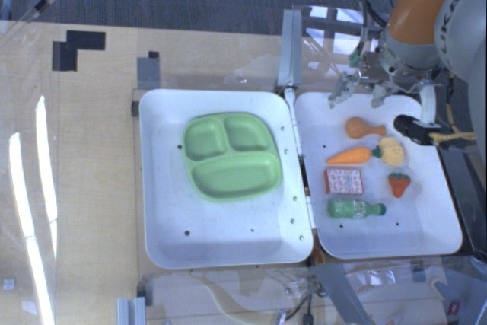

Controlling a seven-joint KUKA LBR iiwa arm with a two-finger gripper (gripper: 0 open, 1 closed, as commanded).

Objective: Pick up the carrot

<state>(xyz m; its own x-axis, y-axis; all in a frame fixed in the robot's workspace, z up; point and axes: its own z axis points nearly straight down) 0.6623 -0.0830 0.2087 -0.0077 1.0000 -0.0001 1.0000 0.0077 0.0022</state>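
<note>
Gripper (358, 93): upper right of the frame, above the far rim of the right bin (449, 236); two pale fingers (342, 93) splayed apart, open, nothing between them, touching nothing that can be made out

Arm (426, 4): grey with orange band, entering from the right edge, wrist over the top right corner of that bin

Carrot (350, 157): orange, green top toward the right, lying nearly level in the middle of the right bin, below and slightly left of the gripper, well apart from it; not yet grasped

Neighbours of the carrot: drumstick (364, 127) just above; pale cauliflower-like piece (392, 151) just beside the green top; red patterned box (344, 180) just below; green bottle (354, 208) lower down; strawberry (399, 183) to the lower right

Left bin (156, 236): holds green divided tray (232, 156), centre of the frame

Step in hand, judged: approach. Best done by descending over the thick orange middle of the carrot, fingers straddling its short axis, kept wide until low, clear of box and drumstick

Risk, judged: nudging the crowded neighbours, or closing on the tapered tip and slipping off
</note>
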